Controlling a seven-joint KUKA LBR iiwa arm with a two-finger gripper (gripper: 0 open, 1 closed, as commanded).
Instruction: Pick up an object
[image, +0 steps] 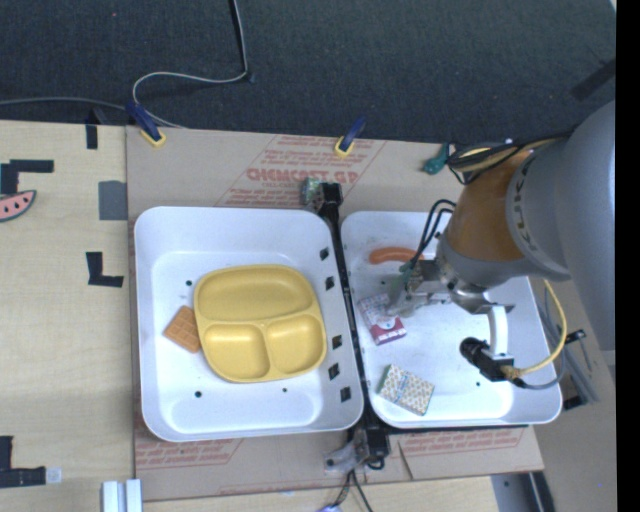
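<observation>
Here, we saw the grey arm (515, 225) reach in from the right edge of the frame, its orange band above the wrist, and its gripper (405, 292) hung low over the upper left part of the right bin (540, 405). We could not tell whether the gripper was open or closed, since the wrist and its cabling blurred that spot, and we saw nothing clearly held in it. A small red-and-white packet (388, 328) lay on the bin floor just below and slightly left of the gripper, near it, though we could not tell whether they touched. An orange, elongated piece (390, 255) lay just above the gripper, toward the top of that bin. A patterned, pale green packet (407, 390) rested well apart from the gripper, toward the lower left corner of the same bin, tilted against the frame's edges. In the left bin (150, 300), at the centre left of the frame, a yellow divided plate (260, 322) took up the middle, and a tan square piece (183, 328) lay touching the plate's left rim. Both bins stood side by side on a brown cardboard sheet (300, 170).
</observation>
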